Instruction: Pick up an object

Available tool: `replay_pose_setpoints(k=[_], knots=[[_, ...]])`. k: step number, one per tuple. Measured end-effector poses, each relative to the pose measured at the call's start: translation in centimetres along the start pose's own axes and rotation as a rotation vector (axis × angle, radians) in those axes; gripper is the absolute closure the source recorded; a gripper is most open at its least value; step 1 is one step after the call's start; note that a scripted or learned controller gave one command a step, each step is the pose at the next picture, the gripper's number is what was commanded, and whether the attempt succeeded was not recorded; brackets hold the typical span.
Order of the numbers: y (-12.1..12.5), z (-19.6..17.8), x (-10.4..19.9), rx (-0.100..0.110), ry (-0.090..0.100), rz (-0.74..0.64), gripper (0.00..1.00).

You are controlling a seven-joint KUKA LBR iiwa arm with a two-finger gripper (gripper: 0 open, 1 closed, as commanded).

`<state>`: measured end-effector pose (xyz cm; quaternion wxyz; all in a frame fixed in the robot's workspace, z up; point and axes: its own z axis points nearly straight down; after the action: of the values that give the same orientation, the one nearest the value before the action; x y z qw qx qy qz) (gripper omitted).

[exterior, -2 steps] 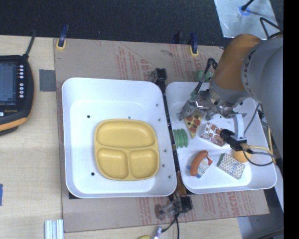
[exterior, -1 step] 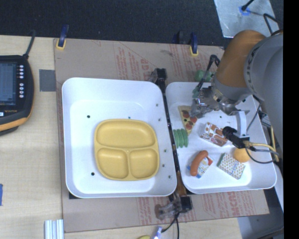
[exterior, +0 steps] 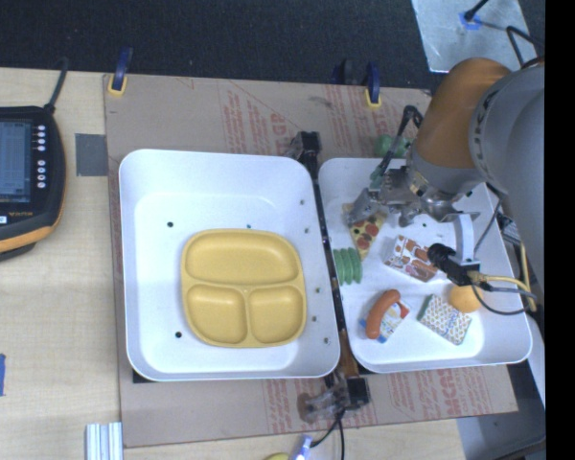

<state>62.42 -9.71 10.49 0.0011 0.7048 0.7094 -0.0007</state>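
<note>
Far left on the pale bench: a black-and-orange teach pendant (exterior: 19, 180), screen up, cut by the picture's edge. Below it, well apart, a small blue mark (exterior: 0, 373). Next, a grey tape patch (exterior: 91, 153) just beside a brown cardboard sheet (exterior: 220, 108) under both bins, with a blue clamp (exterior: 121, 70) at its upper left corner. Then the left bin (exterior: 139, 257), white and shallow, with a yellow divided plate (exterior: 242, 287) flat near its middle, one long compartment above two smaller ones. Past the seam between the bins, a second blue clamp (exterior: 371, 80) at the sheet's top edge. In the right bin (exterior: 503, 353), close to its left wall, a green ridged piece (exterior: 348, 265); just above and right of it, a pizza-slice toy (exterior: 365, 233). Directly over that slice, low in the bin's upper left part, the gripper (exterior: 381, 202); cannot tell how wide it stands, nor see anything held in it. Lower, an orange-and-red sausage-shaped toy (exterior: 383, 314) near the front wall. Right of the slice, a red-and-white packet (exterior: 411, 258), lying flat. Further right, a small patterned box (exterior: 446, 321), touching or nearly touching a round orange piece (exterior: 466, 298) above it. Coming in from the upper right, the grey arm (exterior: 517, 132) with its orange band (exterior: 455, 113).
</note>
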Motion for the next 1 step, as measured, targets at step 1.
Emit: replay_pose_setpoints(k=[1], knots=[[1.11,1.32,0.15,0.002,0.001,0.001,0.00]])
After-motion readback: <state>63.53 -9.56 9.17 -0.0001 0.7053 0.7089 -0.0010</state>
